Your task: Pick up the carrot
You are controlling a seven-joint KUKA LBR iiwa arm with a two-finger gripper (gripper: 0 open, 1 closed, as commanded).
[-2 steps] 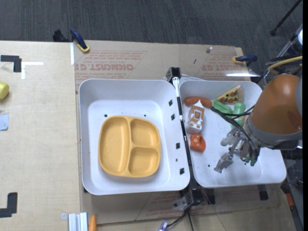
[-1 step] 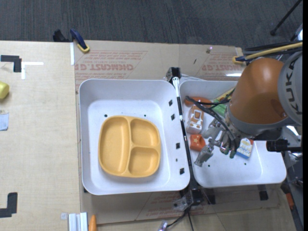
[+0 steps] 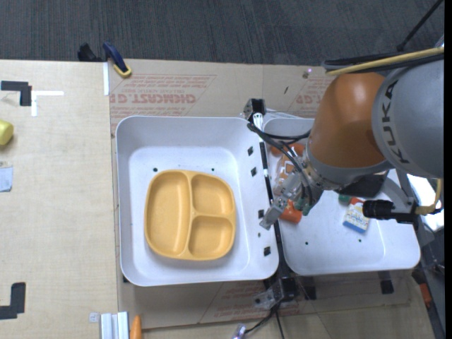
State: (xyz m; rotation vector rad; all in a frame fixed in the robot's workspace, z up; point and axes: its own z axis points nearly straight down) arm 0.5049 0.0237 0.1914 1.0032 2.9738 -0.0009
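The grey arm with its orange band (image 3: 353,126) reaches from the right over the right bin (image 3: 332,256). My gripper (image 3: 282,207) hangs low at that bin's left edge, close to the wall between the two bins. A small orange-red piece, which looks like the carrot (image 3: 292,215), lies right at the gripper's tip. The gripper body hides most of it, and I cannot tell whether it is gripped or just lying beside the tip. More orange bits (image 3: 287,167) peek out under the wrist cables.
A yellow three-part plate (image 3: 189,214) lies in the left bin (image 3: 134,154). A blue-and-white packet (image 3: 357,220) and a small green item (image 3: 344,199) lie in the right bin. A yellow object (image 3: 4,133) sits at the bench's far left.
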